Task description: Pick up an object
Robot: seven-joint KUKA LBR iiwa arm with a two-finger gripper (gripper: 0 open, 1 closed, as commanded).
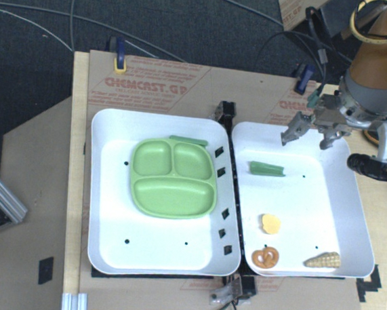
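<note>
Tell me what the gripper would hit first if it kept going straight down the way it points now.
Probably bare floor of the right bin near its far rim. The open gripper hangs over that edge, with the green pod off to the camera's left and nearer. Depth is hard to judge from this slant.

Even overhead light was bright; the white bins (pixel 109 177) glared slightly, shadows stayed soft, and the whole picture was mildly blurred.
</note>
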